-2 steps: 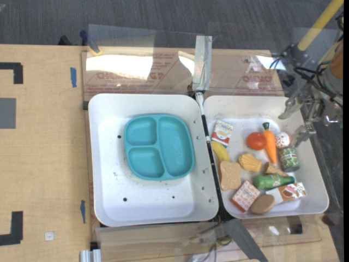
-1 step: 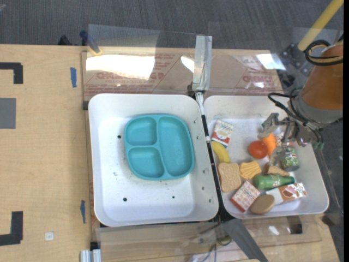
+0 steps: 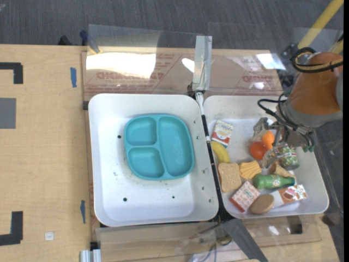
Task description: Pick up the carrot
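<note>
On the bench, the arm (image 3: pixel 313 89) reaches down into the right bin (image 3: pixel 319 187); its gripper (image 3: pixel 271 137) touches the carrot (image 3: pixel 267 138), grip unclear.

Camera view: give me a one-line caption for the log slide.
KUKA gripper lowered into the right bin among toy foods, at the orange carrot; blue divided plate sits in the left bin.

Single fixed camera above bench (image 3: pixel 38 146), looking down at slant, both bins (image 3: pixel 103 201) in frame.
</note>
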Tool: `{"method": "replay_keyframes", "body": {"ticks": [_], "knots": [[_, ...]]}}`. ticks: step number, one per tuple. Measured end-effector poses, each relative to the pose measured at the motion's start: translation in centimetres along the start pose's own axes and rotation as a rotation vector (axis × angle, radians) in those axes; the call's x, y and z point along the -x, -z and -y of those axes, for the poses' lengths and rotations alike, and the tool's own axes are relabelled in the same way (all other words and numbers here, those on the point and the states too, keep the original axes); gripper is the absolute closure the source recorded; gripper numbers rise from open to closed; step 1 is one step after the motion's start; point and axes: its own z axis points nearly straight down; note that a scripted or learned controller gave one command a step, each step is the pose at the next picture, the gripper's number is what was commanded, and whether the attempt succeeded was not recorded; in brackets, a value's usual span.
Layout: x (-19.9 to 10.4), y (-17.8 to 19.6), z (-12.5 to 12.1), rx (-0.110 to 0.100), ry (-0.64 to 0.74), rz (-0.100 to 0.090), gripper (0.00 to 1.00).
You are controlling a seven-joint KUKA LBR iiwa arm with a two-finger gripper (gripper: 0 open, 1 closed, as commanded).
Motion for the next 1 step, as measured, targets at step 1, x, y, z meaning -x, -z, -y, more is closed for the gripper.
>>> {"method": "replay_keyframes", "body": {"ticks": [1], "knots": [[0.42, 1.37, -0.07, -0.004, 0.002, 0.013, 1.0]]}}
